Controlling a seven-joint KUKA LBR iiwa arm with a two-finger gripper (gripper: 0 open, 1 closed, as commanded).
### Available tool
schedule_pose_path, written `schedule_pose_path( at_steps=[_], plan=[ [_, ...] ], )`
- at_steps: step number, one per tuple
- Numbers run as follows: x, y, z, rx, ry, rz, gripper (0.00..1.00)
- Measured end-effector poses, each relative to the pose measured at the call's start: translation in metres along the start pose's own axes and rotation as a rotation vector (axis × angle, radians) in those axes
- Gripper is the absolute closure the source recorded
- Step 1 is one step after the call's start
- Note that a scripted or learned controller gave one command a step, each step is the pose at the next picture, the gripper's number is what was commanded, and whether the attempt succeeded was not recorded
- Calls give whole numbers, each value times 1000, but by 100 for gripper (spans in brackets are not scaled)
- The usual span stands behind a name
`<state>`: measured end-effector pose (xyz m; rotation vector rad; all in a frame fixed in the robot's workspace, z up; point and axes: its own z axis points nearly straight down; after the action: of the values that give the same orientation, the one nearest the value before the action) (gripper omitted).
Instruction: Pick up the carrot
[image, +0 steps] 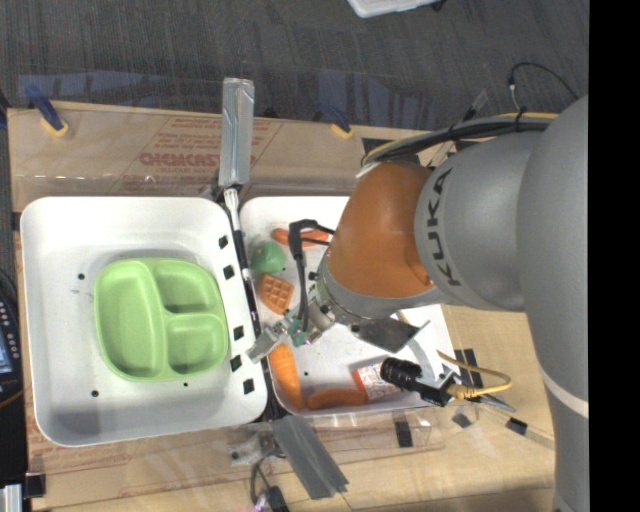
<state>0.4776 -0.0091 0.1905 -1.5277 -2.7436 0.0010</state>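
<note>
Right bin (420, 425): carrot (284, 372) just below gripper (292, 332).

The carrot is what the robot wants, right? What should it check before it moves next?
1. Carrot in reach: ok, it lies in the right bin near the front left corner, just below the gripper.
2. Carrot uncovered on top: ok, nothing lies over it.
3. Room around it: not ok, it sits against the bin wall, with an orange sausage-like piece close by.
4. Gripper lined up over the carrot: cannot tell, the arm hides much of it.
5. Carrot between the fingers: not ok, it lies on the bin floor.
6. Green tray out of the way: ok, it sits in the left bin.
</note>
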Motion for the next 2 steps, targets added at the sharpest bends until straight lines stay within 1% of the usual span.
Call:
schedule_pose_path(
  at_steps=[1,2],
  plan=[
    [-19,-13,0,0,-1,561,0],
    [-70,-44,99,0,1,463,0]
  ],
)
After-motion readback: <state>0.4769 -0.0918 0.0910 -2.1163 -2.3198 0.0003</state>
